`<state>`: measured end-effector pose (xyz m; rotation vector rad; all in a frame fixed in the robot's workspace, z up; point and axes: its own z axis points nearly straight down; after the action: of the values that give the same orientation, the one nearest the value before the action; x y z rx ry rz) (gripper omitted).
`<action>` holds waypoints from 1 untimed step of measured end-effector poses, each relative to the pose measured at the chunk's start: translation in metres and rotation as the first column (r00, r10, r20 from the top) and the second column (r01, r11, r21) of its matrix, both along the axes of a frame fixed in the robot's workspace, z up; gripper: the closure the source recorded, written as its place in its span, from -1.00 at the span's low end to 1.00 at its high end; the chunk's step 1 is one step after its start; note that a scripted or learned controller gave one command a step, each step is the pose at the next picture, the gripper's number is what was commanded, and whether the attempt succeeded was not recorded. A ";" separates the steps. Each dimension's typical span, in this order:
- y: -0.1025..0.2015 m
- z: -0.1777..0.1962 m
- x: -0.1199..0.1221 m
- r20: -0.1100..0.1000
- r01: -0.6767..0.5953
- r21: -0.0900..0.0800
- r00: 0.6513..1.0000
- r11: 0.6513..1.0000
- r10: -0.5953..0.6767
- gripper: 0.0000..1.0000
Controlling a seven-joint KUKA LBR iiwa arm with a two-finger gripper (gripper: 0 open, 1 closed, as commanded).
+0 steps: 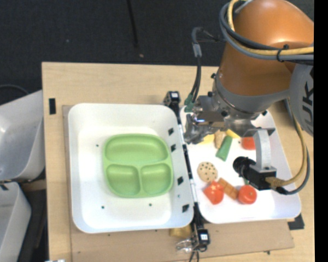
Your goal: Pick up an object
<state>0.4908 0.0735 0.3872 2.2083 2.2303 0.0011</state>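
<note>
My pincer (pixel 199 125) hangs low over the right bin's (pixel 284 203) far left corner; whether it is apart or together I cannot tell. The green block (pixel 224 148) lies just beside it, the cookie (pixel 207 171) and tomatoes (pixel 214 192) nearer the camera.

Even overhead light — glare on white bins (pixel 76 146), dark surround, slightly soft focus.

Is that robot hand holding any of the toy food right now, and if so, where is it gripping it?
It cannot be told. The gripper sits low over the back of the right bin, near a green block, but nothing is seen in it.
</note>
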 end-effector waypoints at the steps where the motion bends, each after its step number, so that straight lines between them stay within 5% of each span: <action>1: -0.001 0.010 0.001 0.000 -0.012 -0.002 1.000 1.000 0.012 1.00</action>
<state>0.4915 0.0727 0.3974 2.1945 2.2424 -0.0009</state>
